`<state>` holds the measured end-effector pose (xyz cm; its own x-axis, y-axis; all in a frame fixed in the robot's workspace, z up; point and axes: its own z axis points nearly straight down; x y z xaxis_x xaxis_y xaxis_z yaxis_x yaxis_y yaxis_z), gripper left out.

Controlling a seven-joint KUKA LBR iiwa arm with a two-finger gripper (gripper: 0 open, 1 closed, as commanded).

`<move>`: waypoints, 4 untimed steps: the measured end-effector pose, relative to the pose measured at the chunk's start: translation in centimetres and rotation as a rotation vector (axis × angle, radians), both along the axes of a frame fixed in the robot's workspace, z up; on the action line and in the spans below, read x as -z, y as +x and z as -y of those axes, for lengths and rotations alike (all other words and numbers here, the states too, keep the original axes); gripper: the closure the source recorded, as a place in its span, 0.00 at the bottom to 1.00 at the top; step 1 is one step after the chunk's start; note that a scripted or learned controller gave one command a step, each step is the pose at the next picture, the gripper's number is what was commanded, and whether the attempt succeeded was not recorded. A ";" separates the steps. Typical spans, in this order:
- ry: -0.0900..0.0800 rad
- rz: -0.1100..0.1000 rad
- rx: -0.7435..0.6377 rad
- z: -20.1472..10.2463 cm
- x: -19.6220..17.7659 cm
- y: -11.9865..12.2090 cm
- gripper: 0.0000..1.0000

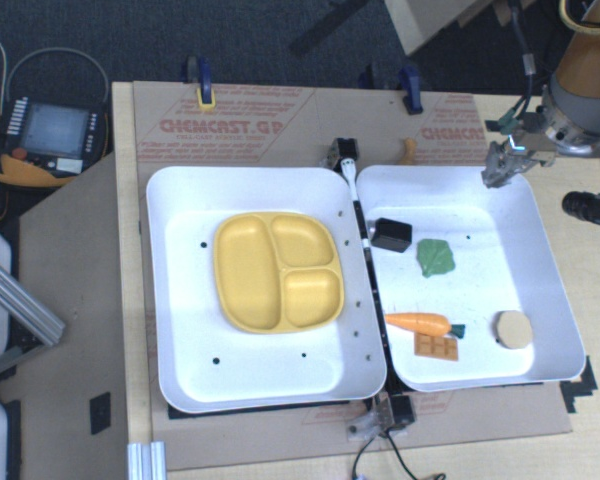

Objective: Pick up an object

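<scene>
Hovering at approach over the right bin (540, 228) rim, claw (499, 173) state impossible to tell, nothing grasped yet; next needs descent toward green piece (436, 258) or carrot (418, 322)

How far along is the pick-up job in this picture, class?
Done: nothing lifted yet. The carrot, green piece, black block, brown block and round piece all lie in the right bin. In hand: the claw sits at that bin's far corner. Left: reach, grasp, lift.
</scene>
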<state>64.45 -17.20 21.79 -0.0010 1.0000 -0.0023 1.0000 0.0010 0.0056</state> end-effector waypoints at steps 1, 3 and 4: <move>0.004 -0.009 -0.001 -3.8 0.1 -2.6 1.00; 0.005 -0.008 -0.004 -14.5 -0.3 -6.5 1.00; 0.004 -0.009 -0.003 -18.8 -1.0 -9.6 1.00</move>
